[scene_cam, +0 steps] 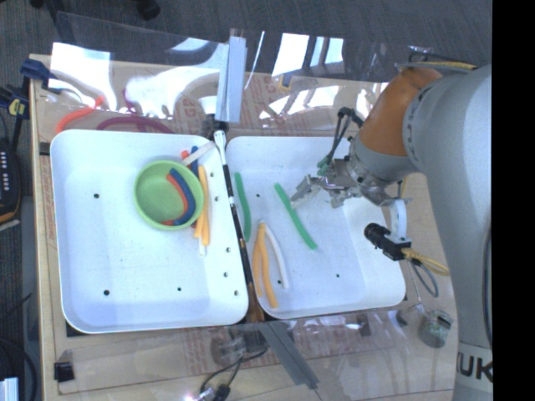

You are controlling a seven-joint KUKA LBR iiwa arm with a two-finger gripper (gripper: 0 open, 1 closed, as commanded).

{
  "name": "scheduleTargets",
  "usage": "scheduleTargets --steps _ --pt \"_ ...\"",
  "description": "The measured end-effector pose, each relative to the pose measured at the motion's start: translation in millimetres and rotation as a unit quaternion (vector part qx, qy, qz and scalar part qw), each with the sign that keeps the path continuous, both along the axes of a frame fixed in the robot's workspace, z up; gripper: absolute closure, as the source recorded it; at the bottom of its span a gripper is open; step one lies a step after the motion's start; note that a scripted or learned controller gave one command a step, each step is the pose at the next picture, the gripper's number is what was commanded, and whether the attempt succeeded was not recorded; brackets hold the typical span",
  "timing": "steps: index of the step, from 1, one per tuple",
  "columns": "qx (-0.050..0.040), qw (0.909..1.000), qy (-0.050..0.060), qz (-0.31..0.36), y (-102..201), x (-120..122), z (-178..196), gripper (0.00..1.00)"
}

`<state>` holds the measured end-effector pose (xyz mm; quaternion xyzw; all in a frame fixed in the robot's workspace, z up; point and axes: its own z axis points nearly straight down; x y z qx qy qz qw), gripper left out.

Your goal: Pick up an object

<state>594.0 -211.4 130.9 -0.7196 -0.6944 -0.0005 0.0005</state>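
The arm reaches in from the right over the right bin [380, 286], its hand [308, 187] low near the bin's far side, fingers spread open and holding nothing. Just beside it one green stick [296, 216] lies diagonally, far-left to near-right. Nearer lie two orange sticks [264, 266] and one white stick [277, 257], all running lengthwise.

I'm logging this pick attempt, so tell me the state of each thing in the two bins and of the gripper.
Gripper: over the right bin, holding nothing.
Green bowl: upright in the left bin.
Long green stick: lying flat in the right bin.
Orange sticks: lying flat by the right bin's left wall.
Right bin: level.
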Motion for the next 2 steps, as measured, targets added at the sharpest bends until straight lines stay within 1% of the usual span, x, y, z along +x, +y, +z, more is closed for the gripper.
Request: scheduleTargets --steps 1,2 --pt "-0.0001 1.0000 0.001 0.006 12 -29 -39 0.00" --pt "0.0003 1.0000 0.002 0.008 13 -29 -29 1.00"
